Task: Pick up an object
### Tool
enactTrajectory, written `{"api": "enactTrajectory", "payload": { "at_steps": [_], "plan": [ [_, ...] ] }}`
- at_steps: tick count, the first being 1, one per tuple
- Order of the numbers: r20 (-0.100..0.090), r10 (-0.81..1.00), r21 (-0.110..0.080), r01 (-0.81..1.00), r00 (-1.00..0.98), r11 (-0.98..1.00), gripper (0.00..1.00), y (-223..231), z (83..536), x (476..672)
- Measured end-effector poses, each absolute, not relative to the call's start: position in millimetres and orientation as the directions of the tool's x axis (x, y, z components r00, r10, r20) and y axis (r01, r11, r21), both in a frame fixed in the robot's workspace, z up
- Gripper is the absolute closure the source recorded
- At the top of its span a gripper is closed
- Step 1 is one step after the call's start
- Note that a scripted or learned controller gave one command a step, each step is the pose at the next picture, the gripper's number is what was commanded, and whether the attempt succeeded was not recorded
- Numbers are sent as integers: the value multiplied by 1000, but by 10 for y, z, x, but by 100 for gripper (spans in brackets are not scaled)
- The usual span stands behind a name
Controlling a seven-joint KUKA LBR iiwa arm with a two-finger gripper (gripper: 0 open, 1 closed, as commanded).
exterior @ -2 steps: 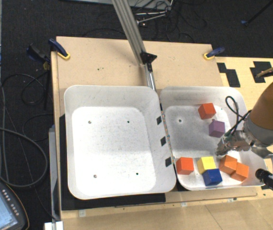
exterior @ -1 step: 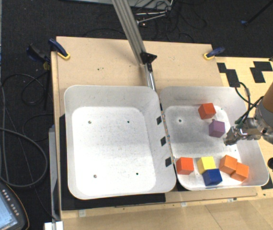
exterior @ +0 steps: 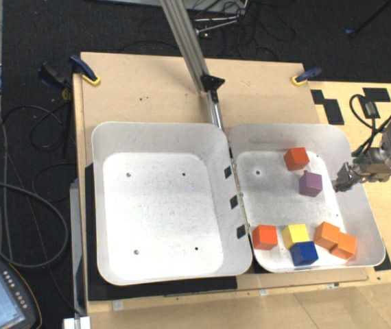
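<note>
Two shallow white bins sit side by side on the tabletop — the left bin and the right bin.

Seven blocks lie in the right bin, counted by colour:
- Four orange: one at the far side, one near the left wall, and two touching at the near right.
- One purple.
- One yellow.
- One blue — just beside the yellow.

Two blue-and-yellow clamps grip the tabletop's far edge, one at the left corner, one at the right.
</note>
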State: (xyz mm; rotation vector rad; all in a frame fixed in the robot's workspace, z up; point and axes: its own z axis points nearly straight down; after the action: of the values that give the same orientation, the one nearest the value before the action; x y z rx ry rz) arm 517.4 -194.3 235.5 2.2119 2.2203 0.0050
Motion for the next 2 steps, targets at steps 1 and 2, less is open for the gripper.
{"api": "enactTrajectory", "payload": {
  "at_steps": [1, 2],
  "plan": [
    [-1, 1000, 2, 1000, -3, 3, 100, -1942, 2437, 5183],
    [2, 1000, 1, 1000, -9, 9, 100, -1320, 2488, 5203]
  ]
}}
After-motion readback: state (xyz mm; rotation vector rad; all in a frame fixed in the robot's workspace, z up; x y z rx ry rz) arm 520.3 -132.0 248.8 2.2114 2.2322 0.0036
